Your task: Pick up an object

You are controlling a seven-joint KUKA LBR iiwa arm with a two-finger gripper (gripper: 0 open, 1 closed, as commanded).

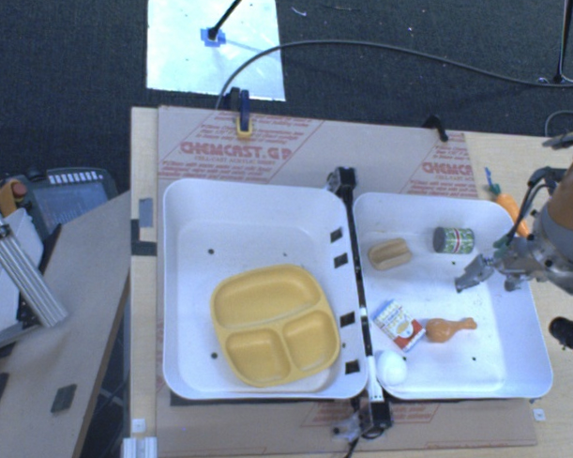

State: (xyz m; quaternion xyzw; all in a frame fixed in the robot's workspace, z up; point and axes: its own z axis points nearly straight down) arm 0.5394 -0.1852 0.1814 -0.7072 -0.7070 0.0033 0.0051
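Gripper (491,275) spread wide, holding nothing, hovering over right bin (525,373). Can (453,240) just beyond on the far side; drumstick (447,328) near side; bread roll (389,254) to the left.

Dark speckled carpet floor (67,65) surrounds a pale wooden bench (143,171); a shiny square metal plate (213,42) lies on the carpet, crossed by black cables (415,54).
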